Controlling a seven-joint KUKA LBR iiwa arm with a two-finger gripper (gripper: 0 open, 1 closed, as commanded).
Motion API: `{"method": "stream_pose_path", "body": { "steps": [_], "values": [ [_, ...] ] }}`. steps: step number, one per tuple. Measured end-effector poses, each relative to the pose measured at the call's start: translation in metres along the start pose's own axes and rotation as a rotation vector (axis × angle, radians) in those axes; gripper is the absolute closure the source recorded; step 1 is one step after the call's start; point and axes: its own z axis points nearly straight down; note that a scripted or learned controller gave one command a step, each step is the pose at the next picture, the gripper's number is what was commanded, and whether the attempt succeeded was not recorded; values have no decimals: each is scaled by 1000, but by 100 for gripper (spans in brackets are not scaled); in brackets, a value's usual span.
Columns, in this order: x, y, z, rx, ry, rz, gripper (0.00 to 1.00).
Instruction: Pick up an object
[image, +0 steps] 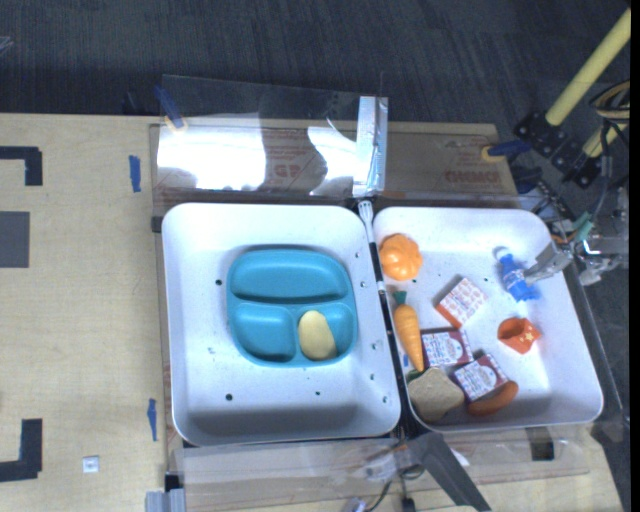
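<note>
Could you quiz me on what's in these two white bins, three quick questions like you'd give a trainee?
1. True or false: the yellow potato-shaped piece lies in a compartment of the blue divided tray.
2. Which bin holds the carrot? A) left bin B) right bin C) neither
3. Fill in: the small blue bottle lies near the right bin's ____ side, close to the gripper.

Key
1. True; it sits in the tray's lower right compartment, in the left bin.
2. B; the carrot lies along that bin's left wall, below the orange pumpkin-like toy.
3. Right.
</note>
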Motion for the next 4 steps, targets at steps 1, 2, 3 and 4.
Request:
{"method": "stream_pose_path", "body": {
  "steps": [1, 2, 3, 4],
  "values": [
    [92, 2, -24, -4, 1, 20, 0],
    [-1, 23, 39, 7, -2, 21, 0],
    [-13, 74, 136, 3, 8, -55, 0],
    [-4, 52, 148, -30, 6, 111, 0]
  ]
}}
